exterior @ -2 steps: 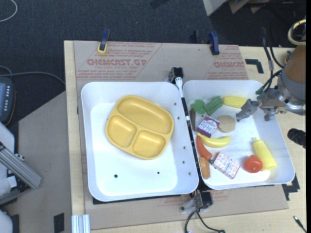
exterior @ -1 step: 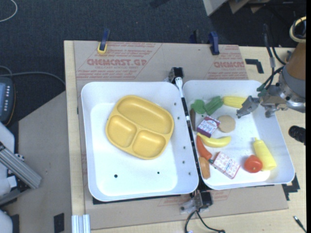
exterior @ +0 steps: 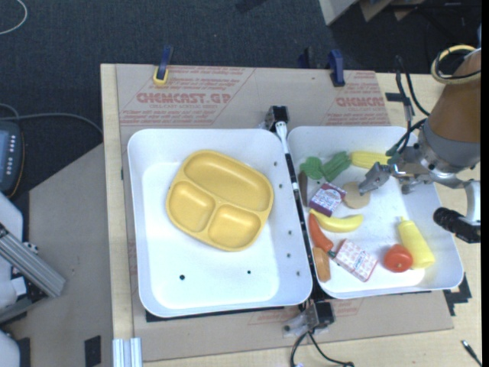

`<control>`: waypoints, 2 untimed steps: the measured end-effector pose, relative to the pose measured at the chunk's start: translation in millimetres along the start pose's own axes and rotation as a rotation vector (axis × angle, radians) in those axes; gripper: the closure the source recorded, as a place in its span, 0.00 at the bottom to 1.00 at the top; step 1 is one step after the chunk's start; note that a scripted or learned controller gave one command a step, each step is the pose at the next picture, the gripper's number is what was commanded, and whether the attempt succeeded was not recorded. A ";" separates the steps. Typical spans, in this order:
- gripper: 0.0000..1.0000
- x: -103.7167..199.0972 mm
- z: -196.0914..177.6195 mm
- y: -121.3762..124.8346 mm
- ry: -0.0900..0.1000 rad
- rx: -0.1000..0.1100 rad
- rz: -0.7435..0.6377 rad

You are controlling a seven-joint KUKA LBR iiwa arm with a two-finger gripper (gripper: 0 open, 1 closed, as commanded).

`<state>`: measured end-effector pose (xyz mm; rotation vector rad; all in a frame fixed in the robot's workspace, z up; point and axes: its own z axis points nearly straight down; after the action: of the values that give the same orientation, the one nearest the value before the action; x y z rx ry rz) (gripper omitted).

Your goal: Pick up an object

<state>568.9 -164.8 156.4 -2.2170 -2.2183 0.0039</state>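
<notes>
My gripper (exterior: 374,180) hangs over the upper middle of the right bin (exterior: 447,277), reaching in from the right. It is just above a tan round piece (exterior: 355,199) and close to a purple-and-white box (exterior: 327,199). Nothing is visibly held. Around it lie a green vegetable (exterior: 325,165), a yellow piece (exterior: 369,159), a banana (exterior: 341,222), a red pepper (exterior: 320,234), a pink-and-white box (exterior: 356,260), a red tomato (exterior: 397,258) and a yellow bottle (exterior: 415,243).
The left bin (exterior: 145,205) holds a yellow divided plate (exterior: 220,199). A black divider strip (exterior: 294,197) runs between the bins. The arm's grey and orange body (exterior: 454,121) stands over the right bin's far right corner. Cables trail at the bench's right.
</notes>
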 end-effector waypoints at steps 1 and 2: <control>0.00 1.2 45.3 7.0 0.000 -0.001 0.000; 0.00 2.1 73.5 6.7 0.000 -0.001 0.000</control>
<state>575.2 -162.6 82.9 -2.2179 -2.2189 0.0033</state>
